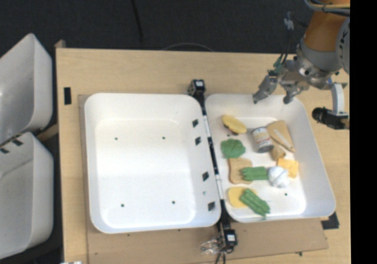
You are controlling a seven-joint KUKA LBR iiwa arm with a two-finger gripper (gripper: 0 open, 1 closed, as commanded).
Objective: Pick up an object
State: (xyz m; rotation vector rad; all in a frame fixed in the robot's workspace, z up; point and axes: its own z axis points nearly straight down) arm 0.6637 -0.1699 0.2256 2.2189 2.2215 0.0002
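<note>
A pale wooden table (129, 68) carries two white bins: the right bin (315, 162) just below the hand (274, 93), the left bin (141, 162) touching it, farther left.

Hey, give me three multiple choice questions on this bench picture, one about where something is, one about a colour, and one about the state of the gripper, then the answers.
1. Which bin holds the toy food items?
A. the left bin
B. the right bin
C. both bins

2. What colour is the leaf-shaped piece near the divider?
A. green
B. red
C. blue

3. How is the gripper?
A. shut on the can
B. open, above the bin's far edge
C. pressed flat on the bin floor

Answers:
1 B: the items lie in the right bin, beside the left bin.
2 A: the leaf-shaped piece is green.
3 B: the gripper has its fingers spread with nothing between them, apart from the can.
</note>
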